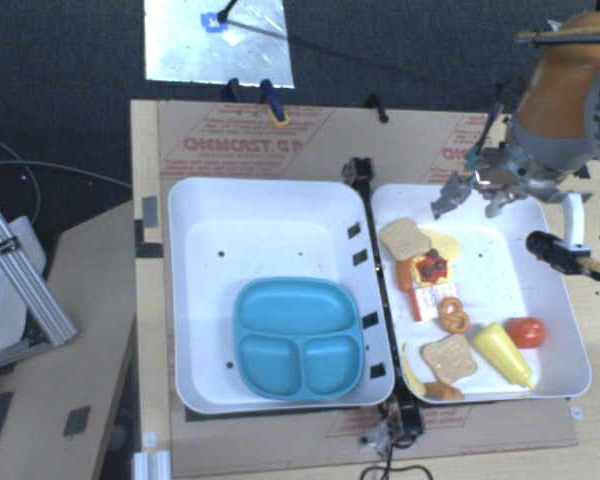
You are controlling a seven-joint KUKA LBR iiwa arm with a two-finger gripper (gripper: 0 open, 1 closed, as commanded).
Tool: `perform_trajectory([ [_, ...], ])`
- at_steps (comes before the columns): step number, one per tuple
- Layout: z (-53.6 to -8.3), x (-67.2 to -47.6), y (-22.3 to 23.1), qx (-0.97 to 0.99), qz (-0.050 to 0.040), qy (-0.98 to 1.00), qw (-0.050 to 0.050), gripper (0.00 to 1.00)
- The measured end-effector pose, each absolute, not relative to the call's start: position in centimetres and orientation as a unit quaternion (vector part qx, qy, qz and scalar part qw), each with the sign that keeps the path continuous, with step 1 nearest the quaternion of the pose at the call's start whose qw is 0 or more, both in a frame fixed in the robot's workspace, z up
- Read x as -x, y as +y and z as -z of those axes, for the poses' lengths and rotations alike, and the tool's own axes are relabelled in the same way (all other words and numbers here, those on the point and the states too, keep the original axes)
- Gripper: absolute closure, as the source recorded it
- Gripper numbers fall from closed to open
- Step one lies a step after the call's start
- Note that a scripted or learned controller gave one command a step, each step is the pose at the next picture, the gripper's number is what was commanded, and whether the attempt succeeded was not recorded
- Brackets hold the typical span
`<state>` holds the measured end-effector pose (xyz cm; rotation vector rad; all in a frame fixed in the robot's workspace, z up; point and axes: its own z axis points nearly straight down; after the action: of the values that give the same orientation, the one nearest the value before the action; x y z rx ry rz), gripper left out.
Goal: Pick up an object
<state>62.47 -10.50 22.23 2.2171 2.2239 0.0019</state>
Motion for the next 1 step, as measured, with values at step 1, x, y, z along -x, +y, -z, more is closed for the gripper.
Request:
perform_trajectory([
  [1, -11.06, -55.91, -11.43, -0.708, 0.0036, 0.707, -0.005, 0.0],
])
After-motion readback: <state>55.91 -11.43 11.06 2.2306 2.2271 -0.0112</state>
